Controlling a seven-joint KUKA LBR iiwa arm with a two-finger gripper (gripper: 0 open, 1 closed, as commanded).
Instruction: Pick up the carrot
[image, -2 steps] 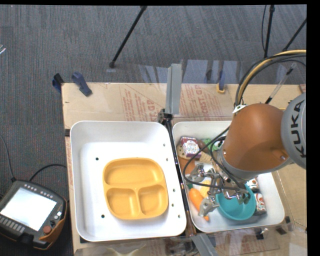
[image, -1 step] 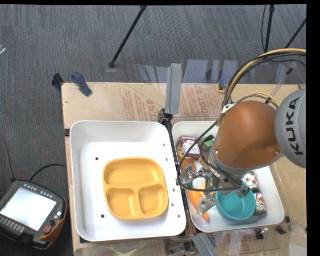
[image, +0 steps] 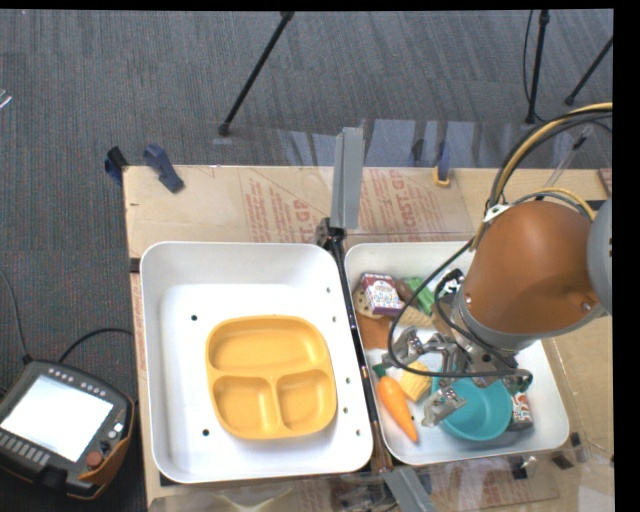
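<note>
The carrot (image: 397, 408), a smooth tapered orange piece, lies at the front left of the right bin (image: 556, 420), beside a teal bowl (image: 480, 415), a yellow wedge (image: 414, 383) and a small printed packet (image: 379, 294). The left bin (image: 170, 280) holds a yellow three-compartment plastic tray (image: 270, 376). The gripper (image: 445, 398) hangs just right of the carrot over the clutter; whether it is wide or narrow cannot be told.

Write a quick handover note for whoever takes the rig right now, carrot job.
Gripper: low in the right bin, beside the teal bowl; whether its fingers are open or shut cannot be told.
Carrot: lying at the right bin's near left corner, just left of the gripper, not held.
Yellow tray: in the left bin.
Done: arm is down near the carrot.
Left: grasp and lift the carrot.
</note>
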